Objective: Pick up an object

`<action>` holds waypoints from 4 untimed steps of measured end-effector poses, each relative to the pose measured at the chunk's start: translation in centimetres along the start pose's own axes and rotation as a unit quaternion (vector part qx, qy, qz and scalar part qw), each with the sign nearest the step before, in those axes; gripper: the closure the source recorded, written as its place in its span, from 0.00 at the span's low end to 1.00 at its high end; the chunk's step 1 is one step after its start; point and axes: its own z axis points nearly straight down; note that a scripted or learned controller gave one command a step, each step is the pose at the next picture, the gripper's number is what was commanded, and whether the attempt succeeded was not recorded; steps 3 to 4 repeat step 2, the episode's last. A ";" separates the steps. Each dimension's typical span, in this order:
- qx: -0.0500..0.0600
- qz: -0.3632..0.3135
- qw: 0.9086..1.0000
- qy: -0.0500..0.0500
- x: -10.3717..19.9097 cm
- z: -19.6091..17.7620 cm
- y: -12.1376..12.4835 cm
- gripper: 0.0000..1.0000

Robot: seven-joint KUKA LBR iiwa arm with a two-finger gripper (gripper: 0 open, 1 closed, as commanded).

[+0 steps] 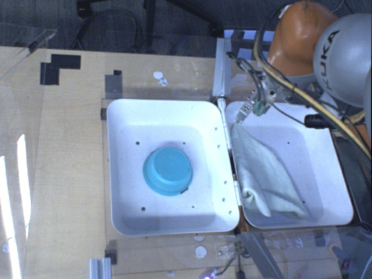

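Note:
A pale grey cloth [264, 176] lies in the right bin [325, 156], bunched along that bin's left wall and running down to its front. The cloth's upper end narrows to a point just below my gripper [249, 110]. The gripper hangs over the back left corner of the right bin, at the end of the grey and orange arm [325, 34]. Whether the gripper touches the cloth's tip is too small to make out. A blue bowl [168, 171] sits upside down in the middle of the left bin [128, 127].
Cables [290, 89] loop from the arm across the back of the right bin. A metal rail [220, 68] stands behind the gap between the bins. Wooden bench top [58, 156] extends to the left.

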 end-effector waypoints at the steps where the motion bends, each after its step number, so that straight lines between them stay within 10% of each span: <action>1: -0.001 0.000 1.000 -0.001 -0.4 0.6 0.2 1.00; 4: 0.000 -0.006 1.000 0.000 -0.4 0.3 -1.9 1.00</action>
